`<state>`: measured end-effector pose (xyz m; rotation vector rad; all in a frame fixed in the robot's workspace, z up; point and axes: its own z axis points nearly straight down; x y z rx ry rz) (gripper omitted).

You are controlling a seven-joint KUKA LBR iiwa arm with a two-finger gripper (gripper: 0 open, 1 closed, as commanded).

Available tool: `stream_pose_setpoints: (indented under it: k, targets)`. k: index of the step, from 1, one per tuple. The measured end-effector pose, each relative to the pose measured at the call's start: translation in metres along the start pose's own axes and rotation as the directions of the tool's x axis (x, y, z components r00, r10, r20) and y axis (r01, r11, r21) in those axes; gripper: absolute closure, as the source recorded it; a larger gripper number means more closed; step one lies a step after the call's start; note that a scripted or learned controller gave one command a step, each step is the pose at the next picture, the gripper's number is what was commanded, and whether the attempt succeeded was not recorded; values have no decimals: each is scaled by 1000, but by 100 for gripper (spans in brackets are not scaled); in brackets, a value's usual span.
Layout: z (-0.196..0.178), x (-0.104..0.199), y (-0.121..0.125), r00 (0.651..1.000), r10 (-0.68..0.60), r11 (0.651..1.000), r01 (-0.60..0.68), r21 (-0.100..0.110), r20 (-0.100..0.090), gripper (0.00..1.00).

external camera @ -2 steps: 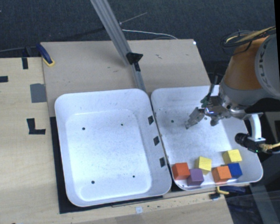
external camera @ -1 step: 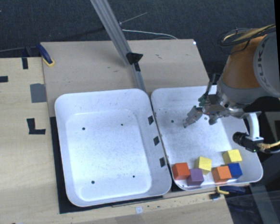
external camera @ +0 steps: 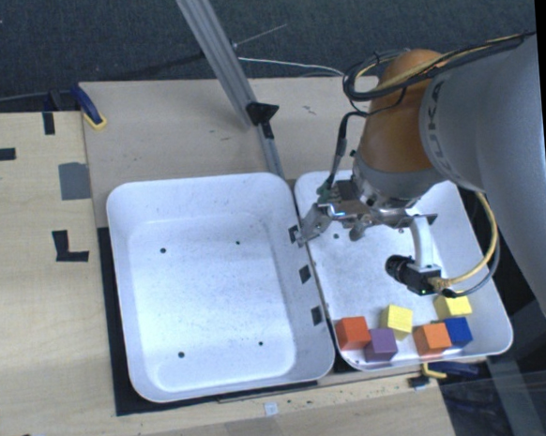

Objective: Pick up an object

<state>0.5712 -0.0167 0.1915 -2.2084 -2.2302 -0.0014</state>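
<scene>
Several small blocks lie along the near edge of the right bin (external camera: 353, 272): an orange block (external camera: 352, 331), a purple block (external camera: 384, 343), a yellow block (external camera: 399, 318), a second orange block (external camera: 433, 338), a blue block (external camera: 459, 331) and another yellow block (external camera: 454, 305). My gripper (external camera: 361, 222) hangs over the far half of this bin, under the orange wrist band, well back from the blocks. I see nothing held in it. The arm's body hides the bin's far right part.
The left bin (external camera: 145, 269) lies beside the right one, and their rims meet in the middle. A slanted metal bar (external camera: 225, 66) reaches down to the bins' far edge. A black connector with a yellow cable (external camera: 407, 273) hangs below the gripper.
</scene>
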Motion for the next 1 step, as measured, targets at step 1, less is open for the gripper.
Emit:
stream_pose_setpoints:
  k: [1]
  targets:
    - [0,92,54,1000,0,1000,0,-2,0,0]
